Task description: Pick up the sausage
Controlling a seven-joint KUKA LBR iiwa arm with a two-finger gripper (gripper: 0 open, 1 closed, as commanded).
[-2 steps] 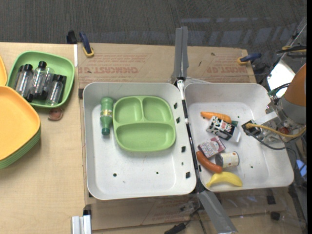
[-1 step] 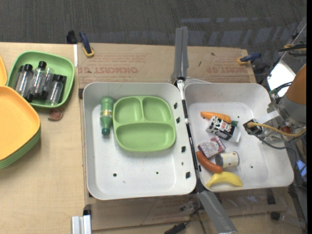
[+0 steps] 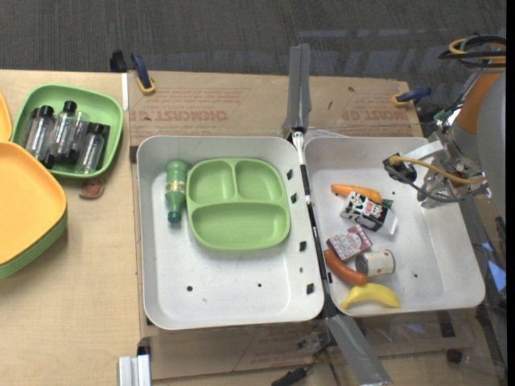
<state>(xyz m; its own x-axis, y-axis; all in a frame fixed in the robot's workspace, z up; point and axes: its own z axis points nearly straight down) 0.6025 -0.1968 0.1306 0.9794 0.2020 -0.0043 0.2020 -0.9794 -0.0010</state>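
The sausage [image 3: 344, 268] is a reddish-orange curved link lying in the right bin [image 3: 451, 256], near its front left corner. It touches a pink packet [image 3: 348, 242] and a small white cup [image 3: 379, 262], with a yellow banana [image 3: 372, 297] just in front. My gripper [image 3: 434, 190] hangs over the right bin's far right part, above bare floor, well apart from the sausage. Cables loop around the gripper's wrist.
An orange carrot [image 3: 355, 191] and a black-and-white pack [image 3: 366, 209] lie mid-bin. The left bin [image 3: 225, 296] holds a green divided plate [image 3: 238, 203] and a green bottle [image 3: 175, 190]. A green tray of bottles [image 3: 68, 131] and orange plates [image 3: 28, 215] sit on the bench at left.
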